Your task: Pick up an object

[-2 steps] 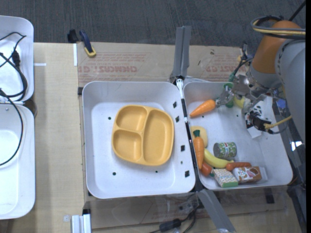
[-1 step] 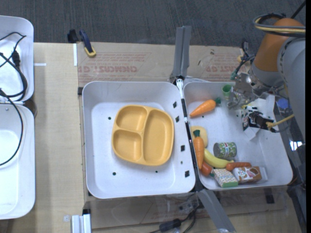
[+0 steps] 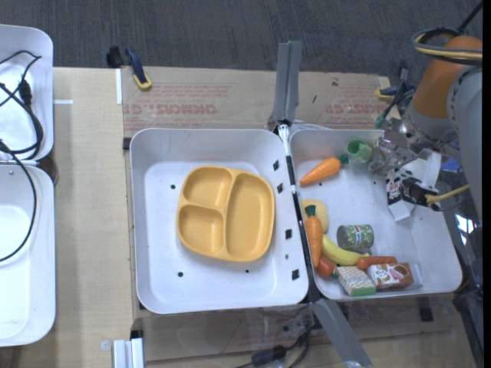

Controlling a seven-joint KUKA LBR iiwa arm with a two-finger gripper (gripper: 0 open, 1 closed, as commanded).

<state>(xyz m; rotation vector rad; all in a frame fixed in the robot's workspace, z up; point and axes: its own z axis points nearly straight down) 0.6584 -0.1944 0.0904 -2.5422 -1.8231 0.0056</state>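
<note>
The gripper (image 3: pixel 383 156) is seen at the right bin's (image 3: pixel 430 282) upper right; its opening cannot be told. The carrot (image 3: pixel 320 170) lies just left, slanting up-right.

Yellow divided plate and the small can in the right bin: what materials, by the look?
Yellow divided plate: likely moulded plastic, matte, uniform colour, soft rounded compartment ridges. Small can: looks like metal with a green printed label, or a plastic toy replica; the view leaves that open.
</note>
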